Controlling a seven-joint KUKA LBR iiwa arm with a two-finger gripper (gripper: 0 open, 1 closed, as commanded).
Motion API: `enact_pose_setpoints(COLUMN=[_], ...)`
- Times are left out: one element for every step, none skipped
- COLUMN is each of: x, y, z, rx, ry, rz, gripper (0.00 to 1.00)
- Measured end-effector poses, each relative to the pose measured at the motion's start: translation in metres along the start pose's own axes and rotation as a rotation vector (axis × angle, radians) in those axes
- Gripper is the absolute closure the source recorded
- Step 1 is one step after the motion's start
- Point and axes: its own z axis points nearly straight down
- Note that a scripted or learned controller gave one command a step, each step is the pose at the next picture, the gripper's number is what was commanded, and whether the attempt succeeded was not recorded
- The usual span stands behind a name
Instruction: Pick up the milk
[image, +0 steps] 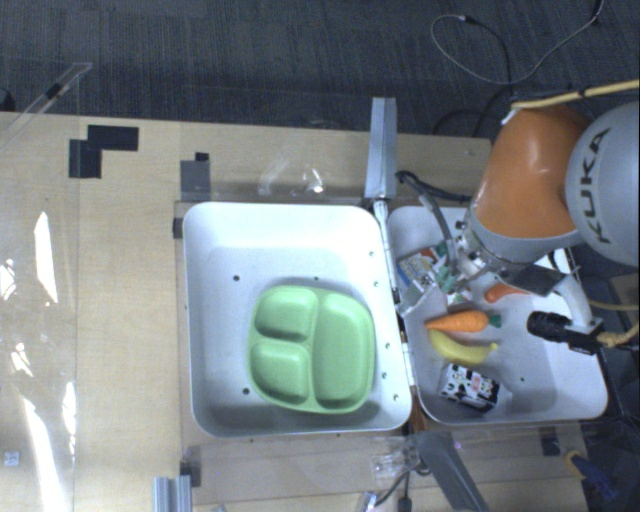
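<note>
The arm (560, 170) consists of rounded, smooth housings. The section above the wrist is a glossy orange dome-shaped band (525, 170). Adjoining it on the right is a light grey metallic shell bearing the black lettering "KUKA" (592, 190), printed vertically along its curve. Below the orange band sits a darker grey ring. The gripper (452, 272) is a compact assembly of metal parts with small green and red details and thin wiring. A yellow cable (575, 95) runs across the top of the arm.
</note>
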Motion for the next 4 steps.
enact_pose_setpoints(x=[-0.086,-0.087,-0.154,-0.093], y=[0.044,-0.025,0.024,-0.066], z=[-0.014,0.078,0.058,0.122], rx=[-0.001,-0.001,-0.003,-0.004], ry=[-0.002,-0.002,-0.004,-0.004], rz=[-0.021,-0.069,-0.088,-0.091], gripper=[0.0,0.0,0.0,0.0])
